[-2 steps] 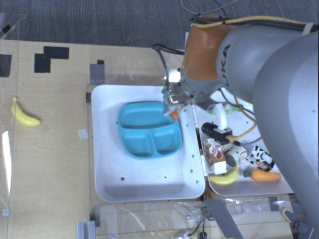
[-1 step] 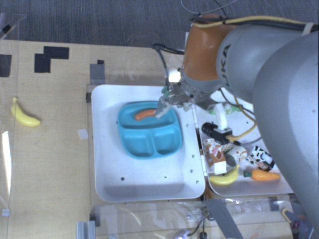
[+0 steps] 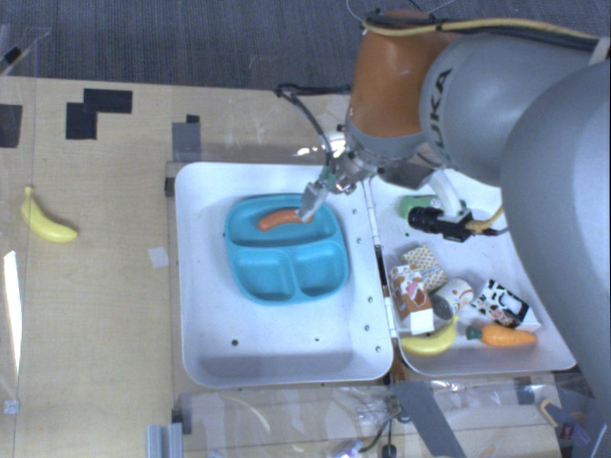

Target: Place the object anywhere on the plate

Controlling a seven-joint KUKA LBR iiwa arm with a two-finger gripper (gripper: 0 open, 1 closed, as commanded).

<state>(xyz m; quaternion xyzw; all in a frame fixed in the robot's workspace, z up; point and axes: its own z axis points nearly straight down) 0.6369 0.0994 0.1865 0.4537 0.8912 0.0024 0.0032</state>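
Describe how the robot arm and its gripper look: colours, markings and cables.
The arm is bulky, rounded and grey, with a wide orange band above the wrist and dark letters on the grey shell beside it. Thin black cables loop around the wrist. The gripper is small, slim and metallic grey.

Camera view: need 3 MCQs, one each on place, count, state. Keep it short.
1. Where does the orange sausage lie?
A. top compartment of the blue plate
B. right bin
C. bare bench

2. How many bananas show?
A. one
B. two
C. four

3. How does the claw stand?
A. raised high over the right bin
B. low at the sausage's right end
C. over the bench banana

Key: 1 A, the sausage sits in the plate's long upper section. 2 B, one banana on the bench, one banana in the right bin. 3 B, the claw tip meets the sausage's end over the plate.
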